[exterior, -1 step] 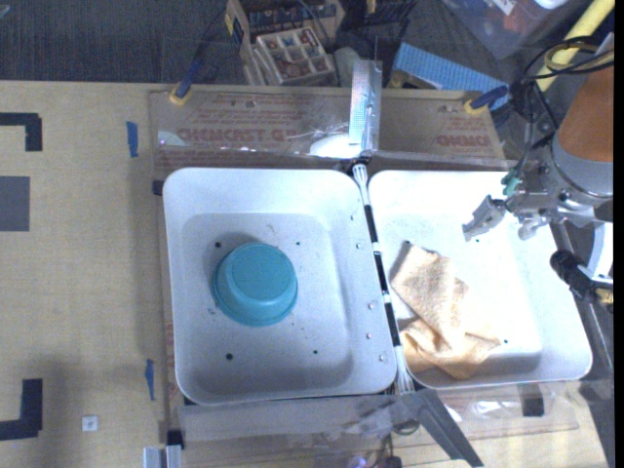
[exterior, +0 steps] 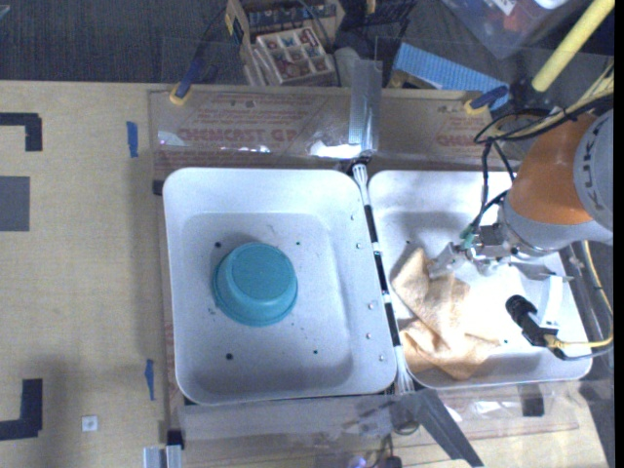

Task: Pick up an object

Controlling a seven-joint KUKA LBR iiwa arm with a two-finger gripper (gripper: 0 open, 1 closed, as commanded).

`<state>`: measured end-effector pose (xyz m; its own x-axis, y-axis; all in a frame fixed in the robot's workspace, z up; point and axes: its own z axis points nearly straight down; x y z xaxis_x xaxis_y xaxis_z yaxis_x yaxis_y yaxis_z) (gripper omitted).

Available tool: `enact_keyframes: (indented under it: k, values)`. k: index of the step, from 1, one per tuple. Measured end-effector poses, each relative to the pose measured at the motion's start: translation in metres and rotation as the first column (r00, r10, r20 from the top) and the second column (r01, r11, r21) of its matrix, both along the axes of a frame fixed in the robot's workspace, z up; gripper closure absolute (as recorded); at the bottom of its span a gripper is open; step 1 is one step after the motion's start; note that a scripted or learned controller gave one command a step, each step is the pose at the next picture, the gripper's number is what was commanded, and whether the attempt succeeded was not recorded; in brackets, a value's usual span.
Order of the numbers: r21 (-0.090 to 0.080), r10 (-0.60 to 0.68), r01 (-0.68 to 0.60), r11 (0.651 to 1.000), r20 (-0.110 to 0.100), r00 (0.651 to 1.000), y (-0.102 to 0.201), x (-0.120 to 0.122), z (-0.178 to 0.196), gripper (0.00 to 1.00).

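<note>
Two bins: bowl (exterior: 255,283) in left bin (exterior: 195,203); cloth (exterior: 444,315) in right bin (exterior: 409,198), at seven o'clock, touching the gripper (exterior: 450,261). Finger state: cannot tell.

The pale wooden bench (exterior: 78,291) bears two shallow white plastic bins side by side, the left bin (exterior: 185,213) touching the right bin (exterior: 409,198) along their inner rims.
</note>
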<state>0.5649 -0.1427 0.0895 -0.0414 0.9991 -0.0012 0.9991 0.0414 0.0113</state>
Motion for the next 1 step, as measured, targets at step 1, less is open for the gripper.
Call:
enact_keyframes:
  k: [1]
  values:
    - [0.0, 0.115, -0.115, 0.993, -0.001, 0.993, 0.0394, -0.0246, 0.0, 0.0]
